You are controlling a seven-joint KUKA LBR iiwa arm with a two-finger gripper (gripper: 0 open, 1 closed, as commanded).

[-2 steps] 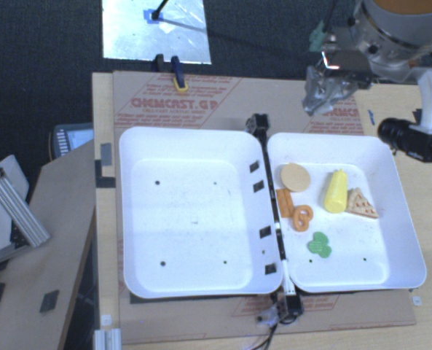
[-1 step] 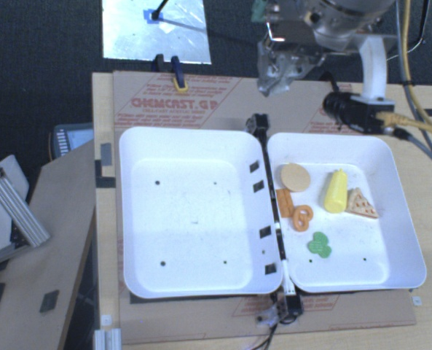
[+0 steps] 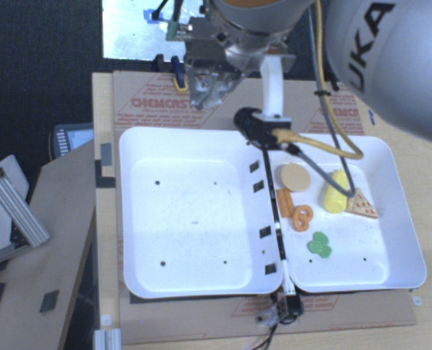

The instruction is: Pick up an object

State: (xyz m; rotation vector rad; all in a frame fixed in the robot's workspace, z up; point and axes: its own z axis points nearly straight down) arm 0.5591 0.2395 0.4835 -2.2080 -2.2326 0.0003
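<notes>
The gripper hangs high above the bench, beyond the far rim of the left bin, and its fingers blur into a grey metallic mass against the cardboard, so I cannot tell whether they stand wide or narrow. Nothing shows between them, so it carries nothing. From this height it clears both bin walls, which probably explains the pose: the arm can swing over either tray without catching a rim.

Taking the divider where the two bins meet as the landmark, every candidate object lies on its right side, in the right bin. Just beside the divider sits an orange pretzel-shaped toy, with a thin orange stick between it and the divider. A tan round disc lies a little farther from the viewer along the divider. A small green leafy piece lies nearer the viewer, apart from the rest. Farther right of the divider, a yellow lemon-like piece touches a triangular cracker-like wedge.

A yellow cable and a grey one trail from a black fitting near the divider's far end across the cluster, partly crossing the yellow piece. The gripper is well away from all the objects, so the pick looks not yet begun; the green piece, standing alone, seems the cleanest target.
</notes>
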